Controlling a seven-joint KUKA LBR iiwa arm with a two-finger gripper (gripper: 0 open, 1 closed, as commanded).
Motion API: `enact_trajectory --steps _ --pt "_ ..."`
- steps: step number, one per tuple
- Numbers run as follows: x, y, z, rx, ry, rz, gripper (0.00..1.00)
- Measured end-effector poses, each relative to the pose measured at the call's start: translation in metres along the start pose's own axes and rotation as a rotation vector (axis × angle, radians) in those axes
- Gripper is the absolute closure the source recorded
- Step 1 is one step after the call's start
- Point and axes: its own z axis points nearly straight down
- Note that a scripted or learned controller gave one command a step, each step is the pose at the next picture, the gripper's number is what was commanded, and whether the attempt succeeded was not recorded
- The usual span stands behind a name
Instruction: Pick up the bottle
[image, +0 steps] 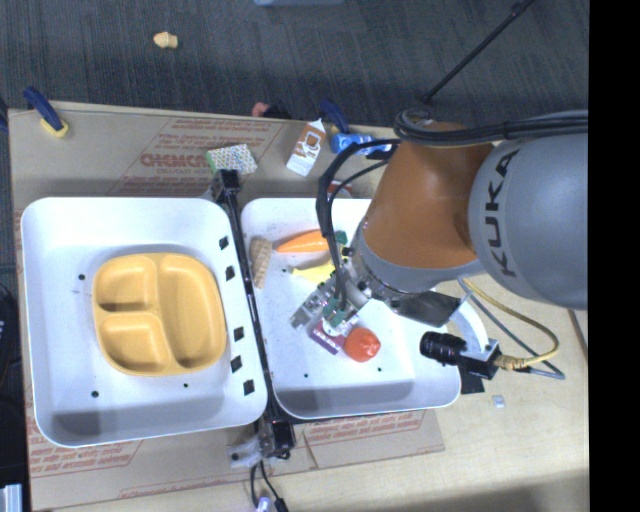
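Pincer (322, 312): low over the middle of the right bin, at the end of the grey arm that reaches in from the right; released or clenched, cannot tell, metal parts too small and cluttered
Pincer contents: cannot tell if anything is gripped
Bottle (352, 343): best guess is the red item with a purple part, lying on the right bin floor just beside the pincer tip, toward the near-right; blurry, so not sure it is the bottle; contact with the pincer unclear
Right bin (340, 400): white, shallow, partly hidden by the arm
Orange item (300, 241): long, carrot-like, lying at the far side of the right bin
Yellow item (316, 268): just below the orange item, partly under the arm
Beige cone (261, 258): lying by the right bin's left wall
Left bin (60, 400): white, touching the right bin along a black clip strip
Yellow tray (160, 310): three compartments, sits in the middle of the left bin
Arm (520, 220): grey with an orange band (430, 200), cables looped over it
Desk (520, 450): cardboard sheet under both bins
Small carton (306, 148): on the cardboard behind the right bin
Green packet (232, 157): behind the seam between the bins
Blue clamps (45, 110): at the far cardboard edge, one far left, another near the carton
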Motion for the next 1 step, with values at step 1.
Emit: enact_trajectory --steps 1 --pt "0.0131 0.0076 0.0612 0.004 0.004 0.008 1.0"
